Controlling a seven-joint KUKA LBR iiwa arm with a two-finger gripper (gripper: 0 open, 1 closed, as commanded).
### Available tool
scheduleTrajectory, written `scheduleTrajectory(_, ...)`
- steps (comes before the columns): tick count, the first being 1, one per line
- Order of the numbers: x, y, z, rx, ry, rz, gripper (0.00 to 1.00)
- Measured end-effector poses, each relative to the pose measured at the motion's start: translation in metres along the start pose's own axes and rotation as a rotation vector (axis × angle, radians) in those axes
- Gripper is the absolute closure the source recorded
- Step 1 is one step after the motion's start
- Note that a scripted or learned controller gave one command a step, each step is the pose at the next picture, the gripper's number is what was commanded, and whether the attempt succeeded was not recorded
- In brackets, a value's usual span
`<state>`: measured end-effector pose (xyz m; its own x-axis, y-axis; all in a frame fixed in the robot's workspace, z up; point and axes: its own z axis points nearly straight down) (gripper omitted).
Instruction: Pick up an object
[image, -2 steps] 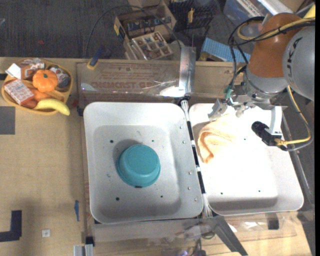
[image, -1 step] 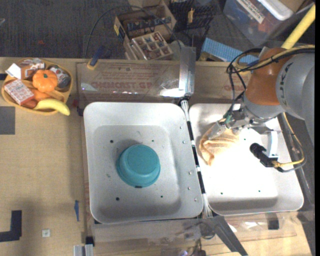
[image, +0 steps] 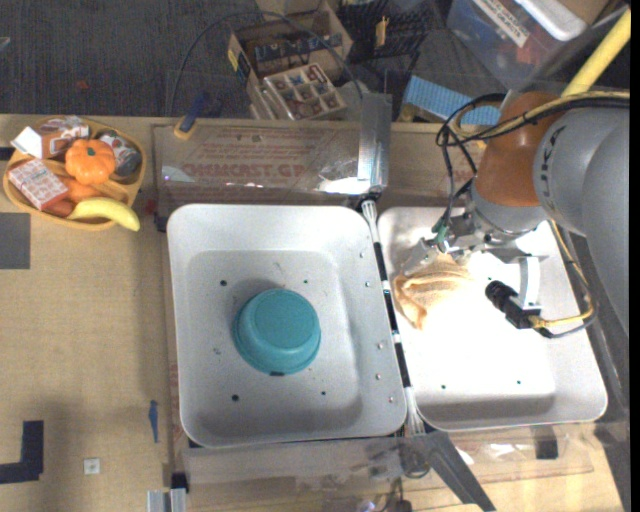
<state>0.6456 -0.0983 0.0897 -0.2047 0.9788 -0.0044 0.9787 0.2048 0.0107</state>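
Bench (image: 80, 330) of tan board, two shallow white bins side by side, floor clutter and a divided crate (image: 297, 85) far behind the pincer; camera view from above at a slant.

Pincer (image: 447, 243) sits low in the right bin (image: 560, 400), near that bin's back corner on the side towards the other bin; grey arm with orange band (image: 515, 160) reaches in from the view's right; whether the pincer is spread or pressed together cannot be told from this angle, too small and partly covered by the wrist.

Tan bread-like piece (image: 428, 290) lies just below and slightly view-left of the pincer, on the bin floor, its upper edge touching or almost touching the pincer tip, exact contact unclear; it looks flat on the floor, not raised.

Upturned teal bowl (image: 279, 330) sits well apart from the pincer, to its view-left and nearer the camera, in the middle of the left bin (image: 200, 240); untouched.

Clear plastic bag (image: 260, 165) lies behind the left bin, up and view-left of the pincer; basket (image: 20, 190) with an orange pumpkin (image: 91, 160) and a banana (image: 105, 211) far to the pincer's view-left, off the bins.

Progress, as a judgement: approach looks done, pincer placed at the bread-like piece, the likely target; a secure grip is not confirmed; nothing is lifted yet; left to do: close on the piece, raise it clear of the bin floor; the flat, thin shape may slip out.
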Motion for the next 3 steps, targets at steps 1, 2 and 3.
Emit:
scheduleTrajectory(1, -0.063, -0.002, -0.023, 0.006, 0.001, -0.008, 0.00)
scheduleTrajectory(2, -0.016, -0.002, 0.000, 0.003, 0.002, -0.191, 0.00)
scheduleTrajectory(3, -0.018, 0.000, -0.012, -0.005, -0.001, -0.188, 1.00)
